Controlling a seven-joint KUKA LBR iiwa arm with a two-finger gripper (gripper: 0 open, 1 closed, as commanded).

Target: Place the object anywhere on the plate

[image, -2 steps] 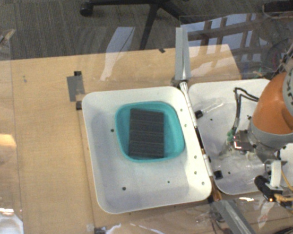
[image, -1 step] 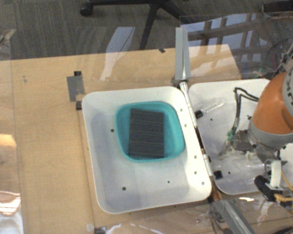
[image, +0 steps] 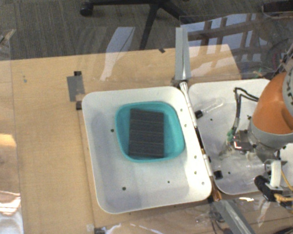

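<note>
I see the dark ridged block (image: 147,133) lying flat on the teal plate (image: 176,134) in the left bin (image: 107,162). Over the right bin (image: 213,97), I cannot tell the end effector's (image: 235,142) state. No readable writing.

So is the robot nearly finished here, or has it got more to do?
It looks finished. A dark ribbed block already lies on the teal plate in the left bin, inside the plate's rim. Nothing seems to be in hand: the arm sits over the right bin, well away from the plate, and its gripper is hard to make out from this angle. I can't see anything left to do.
</note>
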